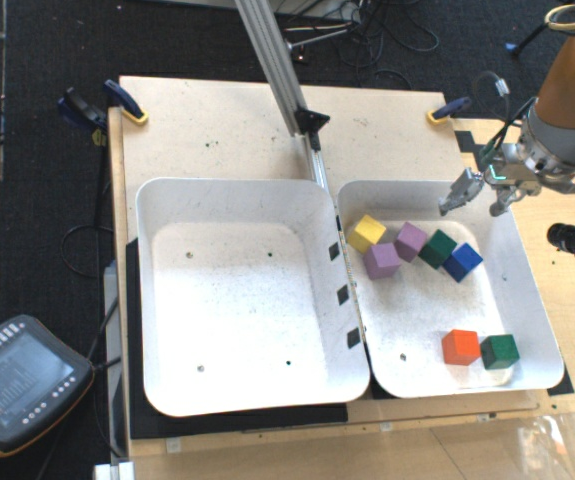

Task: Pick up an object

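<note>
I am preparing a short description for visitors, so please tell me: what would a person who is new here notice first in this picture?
First, the bright cubes in the right bin: a yellow cube, two purple ones, a dark green cube and a blue cube clustered near its far end, and an orange cube touching a green one near the front. The gripper hovers above that bin's far right corner, fingers spread and holding nothing.

Robot lab: clamped bench point(267, 133), teach pendant point(17, 383), floor cables point(367, 23)
</note>
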You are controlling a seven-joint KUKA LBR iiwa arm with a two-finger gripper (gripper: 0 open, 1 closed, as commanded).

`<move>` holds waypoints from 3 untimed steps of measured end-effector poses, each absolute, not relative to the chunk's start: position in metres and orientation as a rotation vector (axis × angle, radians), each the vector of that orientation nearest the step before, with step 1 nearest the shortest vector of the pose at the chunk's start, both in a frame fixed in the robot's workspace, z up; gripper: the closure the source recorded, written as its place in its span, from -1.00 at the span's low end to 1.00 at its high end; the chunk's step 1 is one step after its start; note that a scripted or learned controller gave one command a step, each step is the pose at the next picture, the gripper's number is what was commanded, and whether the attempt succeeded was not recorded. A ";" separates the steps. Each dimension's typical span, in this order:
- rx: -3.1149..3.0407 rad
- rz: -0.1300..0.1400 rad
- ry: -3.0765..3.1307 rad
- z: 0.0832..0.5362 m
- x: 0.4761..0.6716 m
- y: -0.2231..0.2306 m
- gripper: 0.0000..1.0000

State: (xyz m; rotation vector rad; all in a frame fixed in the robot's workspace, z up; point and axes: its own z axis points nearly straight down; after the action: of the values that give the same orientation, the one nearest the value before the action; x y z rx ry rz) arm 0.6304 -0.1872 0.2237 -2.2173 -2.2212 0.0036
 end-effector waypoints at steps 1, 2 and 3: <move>-2.218 0.002 -2.224 0.226 0.631 -0.187 -1.00; -2.217 0.005 -2.219 0.162 0.630 -0.183 -1.00; -2.224 -0.018 -2.228 0.114 0.629 -0.174 -1.00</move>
State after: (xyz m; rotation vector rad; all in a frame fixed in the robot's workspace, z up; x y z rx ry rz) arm 0.6292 -0.1742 0.1139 -2.2238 -2.2277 -0.0177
